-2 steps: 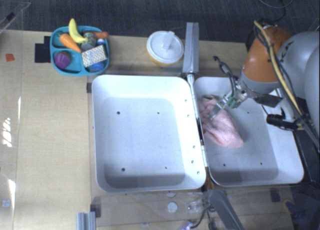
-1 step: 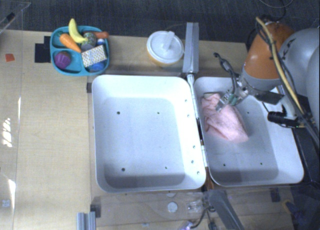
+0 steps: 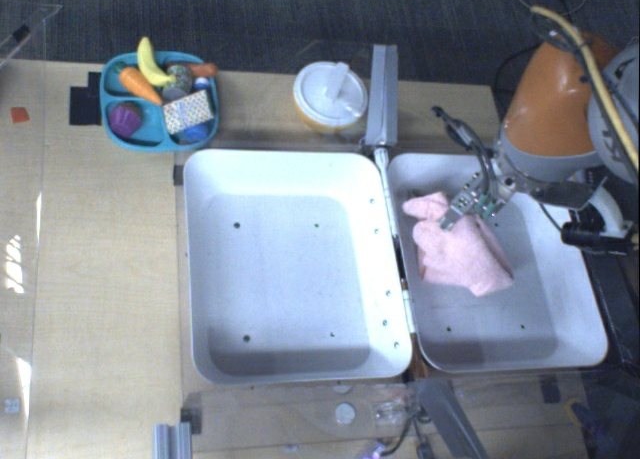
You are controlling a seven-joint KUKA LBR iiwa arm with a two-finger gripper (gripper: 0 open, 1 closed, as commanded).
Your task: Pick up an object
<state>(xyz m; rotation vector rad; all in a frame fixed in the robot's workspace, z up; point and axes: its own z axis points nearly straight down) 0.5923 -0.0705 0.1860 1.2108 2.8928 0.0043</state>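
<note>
We are observing the claw (image 3: 472, 204) positioned inside the right bin (image 3: 560, 337), with the arm (image 3: 550, 107) reaching in from the right. The claw's tips are sitting at the upper edge of the pink cloth (image 3: 458, 252), which is lying crumpled directly below and to the left of the claw. We cannot tell whether the claw is wide or narrow. The left bin (image 3: 290, 267) is lying well to the left of the claw. A blue tray (image 3: 112, 135) of toy food and a white lidded cup (image 3: 330, 95) are resting on the surface (image 3: 90, 297), far to the claw's upper left.
</note>
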